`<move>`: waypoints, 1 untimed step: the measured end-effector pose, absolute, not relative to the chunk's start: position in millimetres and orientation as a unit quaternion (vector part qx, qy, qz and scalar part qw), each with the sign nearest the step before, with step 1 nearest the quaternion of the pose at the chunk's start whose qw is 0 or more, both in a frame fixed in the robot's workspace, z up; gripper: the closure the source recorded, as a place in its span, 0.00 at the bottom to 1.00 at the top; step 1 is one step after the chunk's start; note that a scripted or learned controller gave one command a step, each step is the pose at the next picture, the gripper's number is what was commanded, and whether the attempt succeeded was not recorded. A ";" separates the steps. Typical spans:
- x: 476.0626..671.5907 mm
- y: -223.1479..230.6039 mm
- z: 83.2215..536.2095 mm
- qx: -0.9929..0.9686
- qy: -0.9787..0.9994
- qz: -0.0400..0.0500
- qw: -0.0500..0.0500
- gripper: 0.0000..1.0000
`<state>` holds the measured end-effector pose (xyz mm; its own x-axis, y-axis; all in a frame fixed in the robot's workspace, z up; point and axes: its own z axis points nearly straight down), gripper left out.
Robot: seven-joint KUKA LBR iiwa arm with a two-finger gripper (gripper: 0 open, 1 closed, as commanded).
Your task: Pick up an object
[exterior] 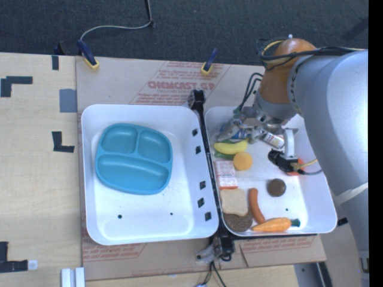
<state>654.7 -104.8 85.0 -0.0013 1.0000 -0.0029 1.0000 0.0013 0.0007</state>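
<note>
A: Is there any writing to read?

B: Red print on the brown sheet point(173, 85) under the bins, up and left of the banana point(230, 147) in the view. It reads "CHEMCAST"; the letters after it are too small to make out. A small red-and-white packet point(225, 173) just below the banana carries print too, but it is illegible.

A: And where is the gripper point(246, 130)?

B: Directly above the banana, low over it at the upper end of the bin point(317, 184) that holds it. Whether it is open or closed cannot be told, and nothing is seen held in it.

A: What else lies near the banana?

B: An orange ball point(242, 161) just beside it, lower right. Further below are a bread slice point(234, 202), a red sausage point(256, 205) and a dark round disc point(238, 222). A carrot point(272, 224) lies at the bottom edge, and a brown round piece point(276, 187) sits well to the banana's lower right.

A: And the other bin point(143, 220)?

B: It is left of the banana, across a black divider point(202, 154), and holds a blue divided plate point(134, 159).

A: The surface and the room?

B: A pale wooden table point(30, 160) with black tape marks lies far left of the banana. Two yellow-and-blue clamps point(88, 55) grip the sheet's far edge. Beyond it is dark carpet point(239, 11) with a black cable point(145, 8) trailing across.
</note>
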 end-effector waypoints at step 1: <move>651.7 -104.4 91.3 0.706 0.708 -0.006 -0.006 1.00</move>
